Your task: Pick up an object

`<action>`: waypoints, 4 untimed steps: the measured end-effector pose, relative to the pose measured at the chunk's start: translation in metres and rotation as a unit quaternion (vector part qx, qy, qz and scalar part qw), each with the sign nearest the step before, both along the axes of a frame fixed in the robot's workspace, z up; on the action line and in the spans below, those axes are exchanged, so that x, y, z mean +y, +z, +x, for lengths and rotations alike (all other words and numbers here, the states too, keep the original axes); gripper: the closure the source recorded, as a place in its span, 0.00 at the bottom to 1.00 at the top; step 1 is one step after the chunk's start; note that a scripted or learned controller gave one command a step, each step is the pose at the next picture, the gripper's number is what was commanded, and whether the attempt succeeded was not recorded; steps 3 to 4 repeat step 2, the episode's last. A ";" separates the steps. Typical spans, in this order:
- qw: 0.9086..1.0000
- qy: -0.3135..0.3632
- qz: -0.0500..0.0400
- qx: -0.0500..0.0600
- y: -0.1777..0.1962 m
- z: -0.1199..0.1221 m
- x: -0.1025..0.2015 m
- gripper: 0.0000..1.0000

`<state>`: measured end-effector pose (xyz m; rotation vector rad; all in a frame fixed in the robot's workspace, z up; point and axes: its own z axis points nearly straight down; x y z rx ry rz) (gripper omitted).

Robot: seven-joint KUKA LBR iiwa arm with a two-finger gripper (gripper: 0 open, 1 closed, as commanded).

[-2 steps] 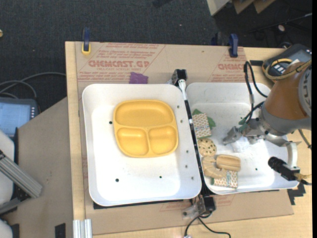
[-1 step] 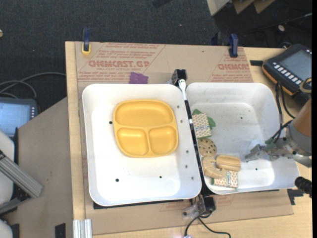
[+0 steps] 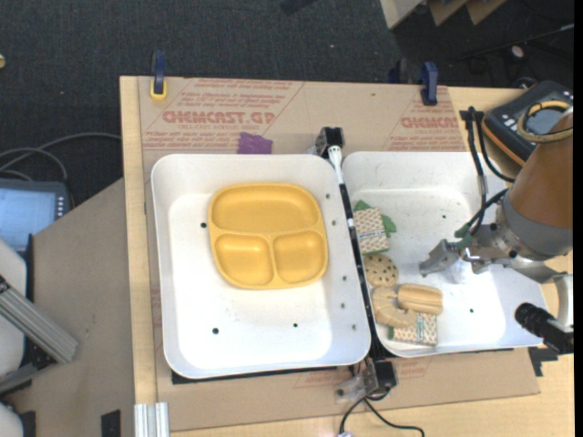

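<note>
In the right bin (image 3: 428, 176), several toy foods lie along the left wall. From back to front they are a green and patterned packet (image 3: 370, 227), a chocolate-chip cookie (image 3: 379, 269), a tan bread roll (image 3: 418, 299) and a patterned wafer (image 3: 415, 332). My gripper (image 3: 443, 260) hangs low over the middle of this bin, just right of the cookie and above the roll. It touches none of them, and I see nothing held in it. The arm's orange band (image 3: 547, 185) rises at the right.
The left bin (image 3: 182, 271) holds a yellow divided plate (image 3: 269, 235). A black clip and rod (image 3: 331, 142) mark the seam between the bins. A purple scrap (image 3: 255, 143) lies on the cardboard behind the left bin. Cables run at the right edge.
</note>
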<state>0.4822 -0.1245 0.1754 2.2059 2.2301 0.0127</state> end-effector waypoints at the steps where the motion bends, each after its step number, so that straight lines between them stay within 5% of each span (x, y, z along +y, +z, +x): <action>1: 1.000 -0.004 0.000 0.005 -0.094 0.036 0.006 0.00; 2: 1.000 -0.004 -0.002 0.002 -0.073 0.075 0.010 0.00; 4: 1.000 -0.004 -0.002 0.002 -0.073 0.075 0.010 0.00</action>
